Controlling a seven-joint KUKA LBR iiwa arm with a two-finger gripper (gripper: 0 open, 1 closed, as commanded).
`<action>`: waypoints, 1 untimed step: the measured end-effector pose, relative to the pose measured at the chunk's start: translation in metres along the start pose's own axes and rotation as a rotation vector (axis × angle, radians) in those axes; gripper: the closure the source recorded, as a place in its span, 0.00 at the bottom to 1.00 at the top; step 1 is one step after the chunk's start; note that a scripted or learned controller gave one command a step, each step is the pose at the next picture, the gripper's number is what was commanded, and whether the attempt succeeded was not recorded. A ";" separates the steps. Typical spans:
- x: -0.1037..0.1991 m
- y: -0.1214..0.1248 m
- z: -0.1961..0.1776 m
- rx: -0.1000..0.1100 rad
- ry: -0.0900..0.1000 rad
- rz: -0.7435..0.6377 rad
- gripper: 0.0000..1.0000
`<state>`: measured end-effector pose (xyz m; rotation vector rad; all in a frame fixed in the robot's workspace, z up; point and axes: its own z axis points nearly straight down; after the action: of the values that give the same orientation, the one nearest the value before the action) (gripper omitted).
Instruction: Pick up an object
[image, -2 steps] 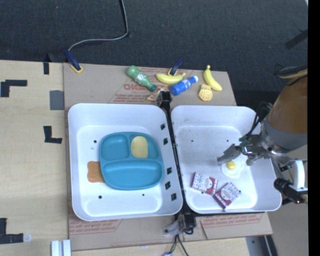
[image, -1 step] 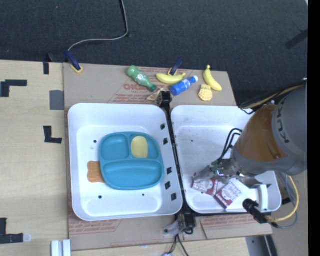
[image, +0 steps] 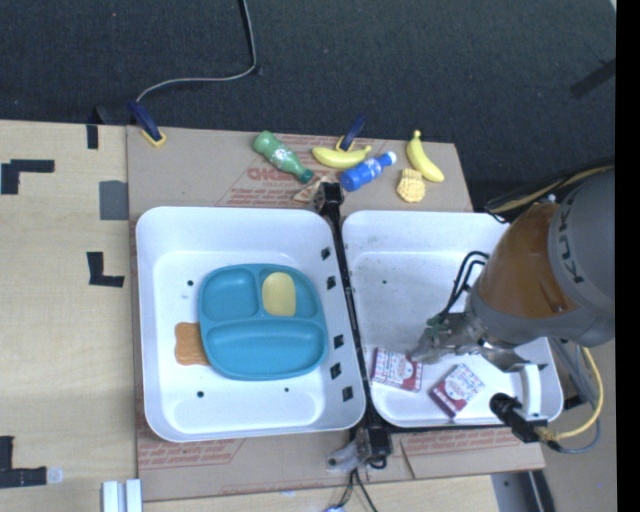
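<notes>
In the right bin (image: 400, 250) lie two small red-and-white packets: one (image: 397, 369) near the front left, another (image: 458, 388) to its right near the front wall. My gripper (image: 435, 340) hangs low over the bin floor just above and between them, under the grey arm with its orange band (image: 525, 270). The left bin (image: 165, 250) holds a blue divided plate (image: 263, 322) with a yellow oval piece (image: 279, 294) in its upper right compartment. An orange flat piece (image: 187, 344) pokes out from under the plate's left edge.
Behind the bins on the cardboard lie a green bottle (image: 281, 156), two bananas (image: 341, 156) (image: 424, 159), a blue bottle (image: 365, 171) and a yellow corn-like piece (image: 409, 186). A black cable (image: 470, 275) loops beside the wrist. The right bin's back half is bare floor.
</notes>
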<state>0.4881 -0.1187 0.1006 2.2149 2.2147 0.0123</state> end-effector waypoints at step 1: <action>0.000 0.000 0.001 0.001 0.000 0.000 0.00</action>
<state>0.4878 -0.1187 0.1000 2.2158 2.2149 0.0111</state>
